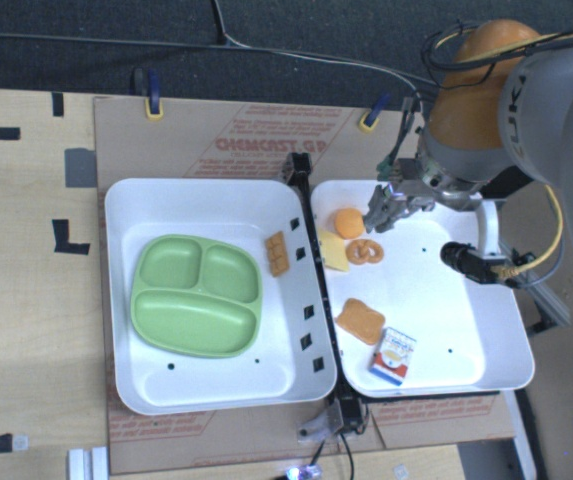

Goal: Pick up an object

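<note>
**Small toy foods wait in the right bin**

Closest to the camera, near the front of the right bin point(496, 368), lies a little carton point(392, 356) with red, white and blue on it. It looks like a light box with flat sides. I think the two long flat sides would be a good place to squeeze it, and it should not slip much.

Just beside it, a bit further back, is a brown toast slice point(360, 320). It lies flat and thin, so I think it would be hard to get under. The edges are the only place to grab.

Further back sits a pretzel point(365, 252), touching a yellow cheese slice point(335, 254). The cheese is very flat and may slide away. The pretzel has holes and a bumpy rim, which could give some grip.

Behind them is a round orange ball point(348, 222). It looks smooth, so I think it could roll or pop out if squeezed off-centre. Pinching it across the middle would be best.

The gripper point(384, 213) hangs just beside the orange ball, above the back of the right bin. It holds nothing, and I cannot tell how its tips are set.

In the left bin point(126, 358) are a green plate point(198, 296) with three parts and a small brown cracker point(278, 253), well apart from the gripper.
</note>
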{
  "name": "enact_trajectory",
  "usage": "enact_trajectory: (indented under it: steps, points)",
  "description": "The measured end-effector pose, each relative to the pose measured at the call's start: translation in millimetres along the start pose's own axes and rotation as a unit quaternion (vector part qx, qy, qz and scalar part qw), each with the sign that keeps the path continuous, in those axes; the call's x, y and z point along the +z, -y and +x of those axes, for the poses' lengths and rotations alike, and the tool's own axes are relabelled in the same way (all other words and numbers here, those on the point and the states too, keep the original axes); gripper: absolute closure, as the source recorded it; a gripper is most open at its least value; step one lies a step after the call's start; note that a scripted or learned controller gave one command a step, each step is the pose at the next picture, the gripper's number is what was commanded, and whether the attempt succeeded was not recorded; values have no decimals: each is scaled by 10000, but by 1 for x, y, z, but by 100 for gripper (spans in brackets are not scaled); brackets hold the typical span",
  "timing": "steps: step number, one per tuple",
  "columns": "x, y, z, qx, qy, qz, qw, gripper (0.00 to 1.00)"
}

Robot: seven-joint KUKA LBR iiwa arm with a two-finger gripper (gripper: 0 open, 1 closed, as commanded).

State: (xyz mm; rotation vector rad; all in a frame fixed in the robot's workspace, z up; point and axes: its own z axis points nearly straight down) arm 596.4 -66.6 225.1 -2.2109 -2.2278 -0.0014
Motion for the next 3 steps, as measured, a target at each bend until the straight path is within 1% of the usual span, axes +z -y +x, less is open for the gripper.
enact_trajectory:
  steps: [1, 2, 3]
  points:
    - [6, 2, 58, 2, 4, 7, 10000, 100]
    - [-4, 14, 107, 3, 4, 6, 10000, 100]
    - [1, 38, 162, 3, 9, 16, 10000, 100]
